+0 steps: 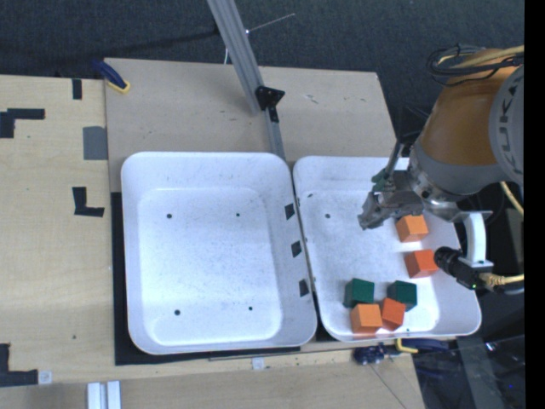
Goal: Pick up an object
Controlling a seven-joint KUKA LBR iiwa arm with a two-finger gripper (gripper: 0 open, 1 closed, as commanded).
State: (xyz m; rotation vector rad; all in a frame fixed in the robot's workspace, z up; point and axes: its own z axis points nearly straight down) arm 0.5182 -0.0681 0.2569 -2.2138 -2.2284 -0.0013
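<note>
Table (51,228): pale wood, black tape marks along its left part; a blue and yellow item (112,75) near its far left corner.

Grey metal bar (243,45): runs at a slant from the top edge down to the gap between the bins.

Left bin (136,186): white, shallow, speckled floor.

Right bin (319,177): white, touching the left bin along one side. Contents, near front: dark green block (359,290), second green block (403,293), with orange block (367,317) and orange block (392,312) just before them, all close together. Further right: orange block (421,262), and another orange block (413,227) just beside the hand.

Hand (377,210): grey, low over the right bin's middle, under the orange-banded arm (464,135). Whether its fingers are parted or closed cannot be told; no block is seen between them.
</note>
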